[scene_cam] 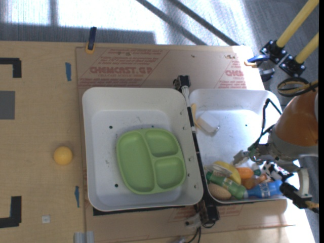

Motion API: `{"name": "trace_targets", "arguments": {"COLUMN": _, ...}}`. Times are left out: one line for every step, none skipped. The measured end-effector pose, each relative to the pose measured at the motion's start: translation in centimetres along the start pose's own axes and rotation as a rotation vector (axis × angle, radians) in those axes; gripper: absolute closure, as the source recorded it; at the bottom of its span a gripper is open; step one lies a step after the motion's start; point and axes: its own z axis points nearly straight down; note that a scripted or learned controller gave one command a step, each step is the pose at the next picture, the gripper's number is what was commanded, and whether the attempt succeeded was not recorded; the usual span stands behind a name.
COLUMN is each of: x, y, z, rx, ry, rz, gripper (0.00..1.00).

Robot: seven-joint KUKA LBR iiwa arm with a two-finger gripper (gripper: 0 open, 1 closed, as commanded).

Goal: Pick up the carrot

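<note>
Left bin (96, 135): a shallow white bin with rounded corners; it holds a light green divided plate (151, 160) with three compartments, lying toward the bin's 5 o'clock part. The compartments look bare.

Right bin (228, 103): a matching white bin touching the left one along a dark seam. Its contents are heaped at the 6 o'clock end; the 12 o'clock half carries only a small pale block (204, 125) near the seam.

Heap in the right bin: a yellow banana (229, 170), a green bottle-like item (228, 184), a tan potato-shaped piece (219, 191), a blue item (266, 189) and a small black-and-white piece (271, 170), all pressed close together.

Carrot (245, 173): an orange lump in the middle of the heap, at about 5 o'clock within the right bin. It lies just beside the banana, at the banana's 3 o'clock side, with the green item touching it at its 7 o'clock edge. Only a short rounded stretch of orange shows; its full outline cannot be told.

Hand (257, 158): the arm comes in from 3 o'clock, its orange band above the wrist, and the hand sits over the heap at the carrot's 1 o'clock side. Whether it is spread or pressed together cannot be told, and nothing is seen gripped in it.

Table (40, 186): a tan surface with a cardboard sheet under both bins; a yellow ball (63, 155) lies at 9 o'clock, well apart from the left bin.
</note>
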Motion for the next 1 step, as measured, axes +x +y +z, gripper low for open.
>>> {"name": "trace_targets", "arguments": {"x": 1.58, "y": 0.07, "z": -0.11, "rx": -0.004, "ry": -0.011, "rz": -0.185, "gripper": 0.00}}
